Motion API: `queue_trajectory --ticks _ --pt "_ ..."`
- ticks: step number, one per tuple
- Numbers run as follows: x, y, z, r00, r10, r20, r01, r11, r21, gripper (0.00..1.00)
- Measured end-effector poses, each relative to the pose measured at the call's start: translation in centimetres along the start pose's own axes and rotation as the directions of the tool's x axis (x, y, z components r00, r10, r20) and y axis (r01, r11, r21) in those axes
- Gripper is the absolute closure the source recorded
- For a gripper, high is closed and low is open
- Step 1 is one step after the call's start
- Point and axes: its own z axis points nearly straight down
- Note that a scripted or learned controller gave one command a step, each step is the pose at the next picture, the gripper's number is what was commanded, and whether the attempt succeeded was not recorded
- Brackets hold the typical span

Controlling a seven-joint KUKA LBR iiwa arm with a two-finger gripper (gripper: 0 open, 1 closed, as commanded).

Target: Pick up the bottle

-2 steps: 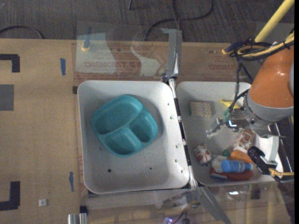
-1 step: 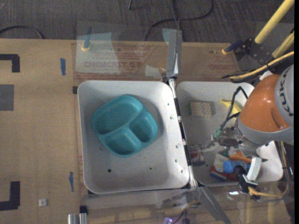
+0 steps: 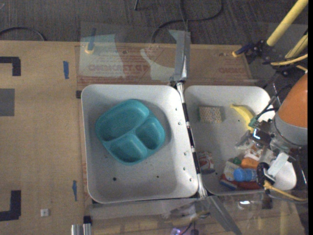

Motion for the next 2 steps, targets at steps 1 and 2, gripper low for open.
queue_trajectory --ticks 1,2 --pt "-5.1 3.2 7.2 1.000 0.026 -0.005 -0.026 1.000 0.001 0.00" --pt "0.0 0.4 7.6 0.908 0.420 -0.006 -0.420 0.908 -0.009 0.00"
